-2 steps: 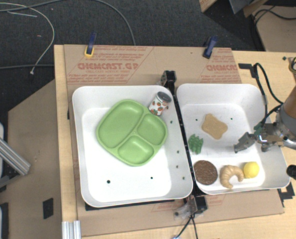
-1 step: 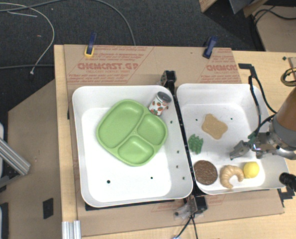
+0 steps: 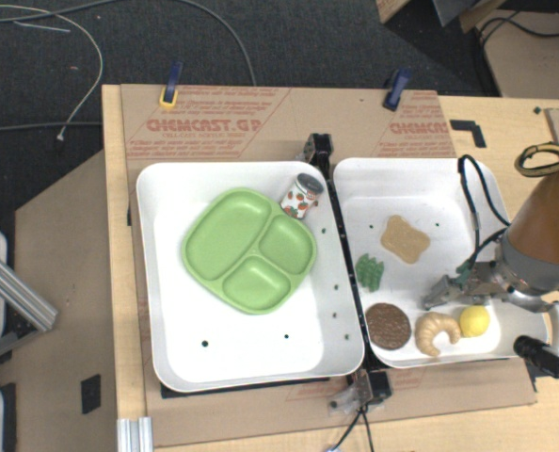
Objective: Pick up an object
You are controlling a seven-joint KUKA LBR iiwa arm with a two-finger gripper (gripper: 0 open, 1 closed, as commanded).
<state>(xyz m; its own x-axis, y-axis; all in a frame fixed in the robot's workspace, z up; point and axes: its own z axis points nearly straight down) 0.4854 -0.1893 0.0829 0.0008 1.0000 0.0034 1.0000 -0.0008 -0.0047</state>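
Flanking dark carpet (image 3: 261, 26) — cardboard-topped bench (image 3: 261, 125), two white bins (image 3: 167, 252) — pincer (image 3: 449, 292) spread unclear.

Yellow lemon (image 3: 474, 321) — right bin's (image 3: 421, 179) near edge

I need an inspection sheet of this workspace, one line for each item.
Surface: cardboard-covered bench bearing left white bin and right white bin.
Job's things: right bin holds tan toast slice, green leafy piece, brown round patty, beige croissant, yellow lemon; left bin holds green divided plate, small printed can.
Clutter: nothing seen.
Gripper: two-finger gripper low in right bin, beside lemon; nothing seen held.
Cables: black cable over right bin.
Surroundings: dark floor, grey floor cable.
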